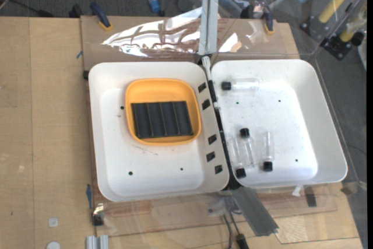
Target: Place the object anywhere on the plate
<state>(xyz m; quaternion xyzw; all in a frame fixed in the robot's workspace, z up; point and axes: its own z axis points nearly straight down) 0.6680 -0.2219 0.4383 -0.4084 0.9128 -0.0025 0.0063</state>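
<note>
Two shallow glossy white plastic bins, left one and right one, side by side; the rounded-square orange plastic plate lies in the bin farther from the gripper's reach-in side; a flat black ribbed rectangular block lies squarely on it, so I'd say the task looks done; small clear vials with black caps lie scattered in the near bin; can't tell the gripper's state or load.
</note>
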